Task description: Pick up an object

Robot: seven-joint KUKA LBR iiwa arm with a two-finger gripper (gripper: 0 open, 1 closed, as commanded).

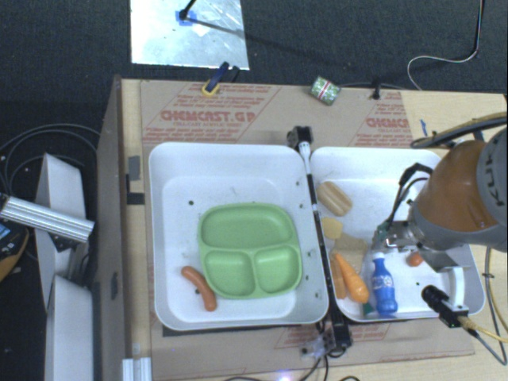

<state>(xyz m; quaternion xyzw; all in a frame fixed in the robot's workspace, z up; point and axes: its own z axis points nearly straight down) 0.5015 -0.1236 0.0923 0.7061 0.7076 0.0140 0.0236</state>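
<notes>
The bottle [382,284] lies nearest, at the near edge of the right bin [361,167] — blue, with a white cap at its far end, lying roughly along the near-far line. Just left of it is a carrot [348,276], orange, slanting from far left to near right, its side close against the bottle. A small pale yellow block [332,228] sits just beyond the carrot, and farther still a tan bread roll [335,198] rests near the bin's left wall. A small orange piece [415,259] lies to the right of the bottle's cap, partly under the arm.

The arm [460,201] comes in from the right, its orange band filling the right side of the bin. The pincer [388,237] hangs just above the bottle's cap; whether it is released or clenched I cannot tell, as the wrist hides the tips. Nothing can be seen held in it.

The left bin [171,181] holds a green tray [250,248] with three compartments, set near its middle, and a sausage [200,287] lying at the tray's near left corner — just beside it, apart from the rim.

Both bins sit side by side on the worktop [262,109], which is covered with printed cardboard. A small green roll [325,90] rests on the far edge of it.
</notes>
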